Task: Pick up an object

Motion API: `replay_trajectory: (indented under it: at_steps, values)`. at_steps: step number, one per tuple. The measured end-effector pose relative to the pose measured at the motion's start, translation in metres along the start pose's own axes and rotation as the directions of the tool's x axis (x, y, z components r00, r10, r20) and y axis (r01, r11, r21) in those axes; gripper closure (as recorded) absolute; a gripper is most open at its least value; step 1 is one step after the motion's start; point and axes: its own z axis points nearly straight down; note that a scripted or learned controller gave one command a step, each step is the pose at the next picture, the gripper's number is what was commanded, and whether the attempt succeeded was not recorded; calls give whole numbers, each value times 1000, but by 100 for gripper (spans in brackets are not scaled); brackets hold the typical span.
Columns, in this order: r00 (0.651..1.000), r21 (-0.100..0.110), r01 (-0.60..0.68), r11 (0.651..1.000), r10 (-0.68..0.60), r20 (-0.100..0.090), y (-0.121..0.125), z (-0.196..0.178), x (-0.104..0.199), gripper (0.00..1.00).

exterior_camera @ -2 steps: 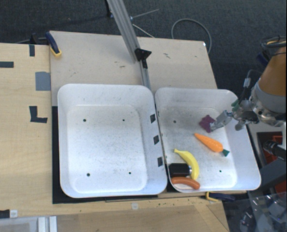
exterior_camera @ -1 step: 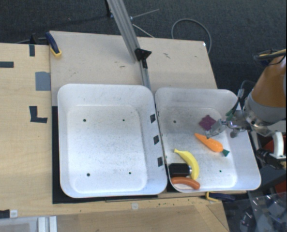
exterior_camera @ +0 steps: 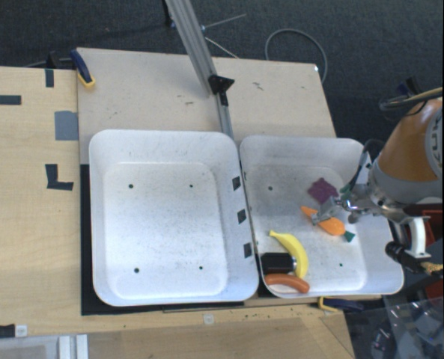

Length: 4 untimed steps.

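Observation:
My gripper (exterior_camera: pixel 340 214) hangs low in the right bin (exterior_camera: pixel 281 155), near its right wall, directly over an orange carrot-shaped object (exterior_camera: pixel 328 226). The carrot's pointed end (exterior_camera: pixel 307 211) sticks out to the left of the gripper. A small teal piece (exterior_camera: pixel 349 236) lies just right of the carrot. A purple object (exterior_camera: pixel 323 190) rests a little up and left of the gripper. Toward the bin's front lie a yellow banana (exterior_camera: pixel 293 250), a black block (exterior_camera: pixel 275 262) and a red-orange sausage-shaped object (exterior_camera: pixel 287 283).
The left bin (exterior_camera: pixel 162 215) sits beside the right one, their rims touching in the middle. A grey metal rail (exterior_camera: pixel 195 36) slants in from the top to the bins' junction. The arm's orange band (exterior_camera: pixel 412 144) stands over the right bin's right edge.

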Motion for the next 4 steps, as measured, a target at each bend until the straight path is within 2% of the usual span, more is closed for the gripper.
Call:
replay_trajectory:
  at_steps: [1,3,4]
  values:
    - [1000,-6,1,1000,-1,1,2,-13,0,100]
    - [1000,-9,1,1000,-1,2,5,-97,3,100]
    - [1000,-6,6,1000,-6,-1,16,-104,56,100]
